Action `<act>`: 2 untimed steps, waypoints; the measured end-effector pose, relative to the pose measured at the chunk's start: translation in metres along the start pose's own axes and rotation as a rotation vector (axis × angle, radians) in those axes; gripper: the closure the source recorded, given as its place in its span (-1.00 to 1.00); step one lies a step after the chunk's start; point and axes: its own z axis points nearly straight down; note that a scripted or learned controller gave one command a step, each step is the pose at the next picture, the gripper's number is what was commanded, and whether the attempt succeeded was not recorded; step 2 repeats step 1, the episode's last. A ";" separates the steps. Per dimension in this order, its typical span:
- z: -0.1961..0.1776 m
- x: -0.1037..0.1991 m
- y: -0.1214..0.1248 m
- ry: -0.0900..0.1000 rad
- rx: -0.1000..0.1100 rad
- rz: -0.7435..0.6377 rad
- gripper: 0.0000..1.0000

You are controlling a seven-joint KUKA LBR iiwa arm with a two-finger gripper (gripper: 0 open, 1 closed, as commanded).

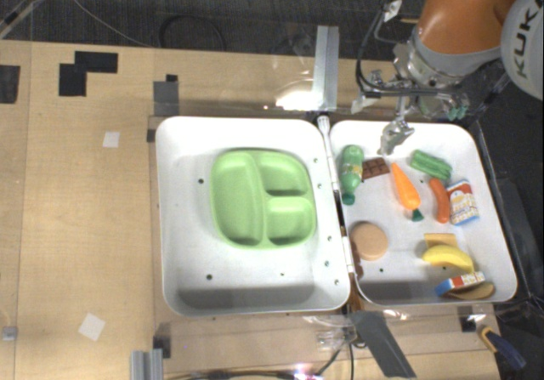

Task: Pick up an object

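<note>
Desk point(76, 225), 2 bins: gripper point(393, 138) over right bin point(497, 238), nothing between fingers; orange carrot point(406, 189) just below, apart.

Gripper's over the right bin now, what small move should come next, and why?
Probably lower straight down, nudging slightly toward the brown block. The gripper hangs above the right bin's far edge holding nothing, and the block lies just below it, between the green bottle and the carrot.
</note>
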 end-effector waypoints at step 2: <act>0.053 0.065 0.047 0.033 -0.008 0.098 -1.00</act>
